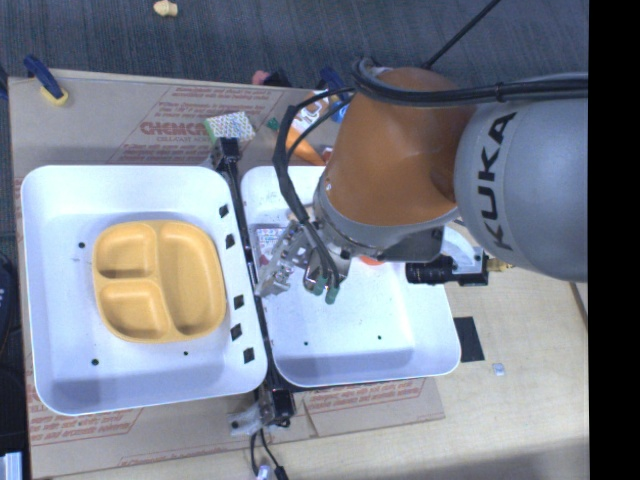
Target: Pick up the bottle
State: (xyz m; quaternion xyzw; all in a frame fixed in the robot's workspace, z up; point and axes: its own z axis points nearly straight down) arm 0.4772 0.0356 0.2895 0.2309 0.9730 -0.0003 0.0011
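Single overhead view, so here goes. Two white bins sit side by side on a sheet of printed cardboard on the counter. The left bin has a yellow divided plate lying flat in the middle of it, three compartments, nothing in them as far as I can see.

The arm comes in from the right and its orange band hangs over most of the right bin, hiding the back half. The gripper is low over the left part of that bin, close to the wall the two bins share. Its fingers look spread apart, with nothing between them, just bin floor underneath.

The bottle, I think, is the pale thing with a printed label right by the gripper, against the left wall of the right bin and partly tucked under the wrist. It's too hidden to say whether it's upright or lying down. A little red-orange bit peeks out under the arm further right; can't tell what it is.

Other stuff: a blue clamp at the cardboard's far left corner, a green-and-white patterned piece behind the bins, and a small yellow scrap on the dark floor.
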